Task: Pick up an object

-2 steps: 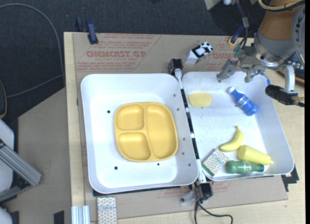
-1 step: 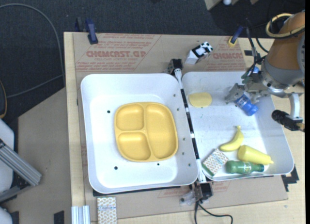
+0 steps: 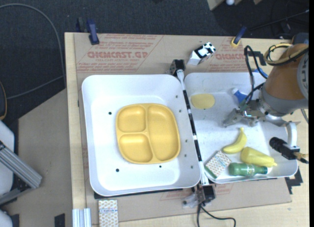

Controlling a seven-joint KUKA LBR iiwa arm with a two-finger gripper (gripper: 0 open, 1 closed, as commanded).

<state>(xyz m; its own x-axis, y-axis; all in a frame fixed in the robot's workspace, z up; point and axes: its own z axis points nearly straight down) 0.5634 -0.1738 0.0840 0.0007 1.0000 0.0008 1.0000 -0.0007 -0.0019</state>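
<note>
My gripper (image 3: pixel 239 116) hangs over the middle of the right bin (image 3: pixel 221 81), low above its floor, with the arm coming in from the right. A banana (image 3: pixel 236 143) lies just below it, apart from it. A small blue object (image 3: pixel 239 95) sits just above the gripper near the bin's back. A flat round yellow piece (image 3: pixel 202 101) lies to its left. Along the front wall lie a yellow pepper-like piece (image 3: pixel 258 157), a green bottle (image 3: pixel 248 169) on its side and a patterned packet (image 3: pixel 217 164). Nothing shows in the gripper.
The left bin (image 3: pixel 98 93) holds a yellow divided plate (image 3: pixel 147 133) at its middle. A black-and-white object (image 3: pixel 202 53) lies on the bench behind the bins. Blue clamps (image 3: pixel 91 31) grip the bench's back edge.
</note>
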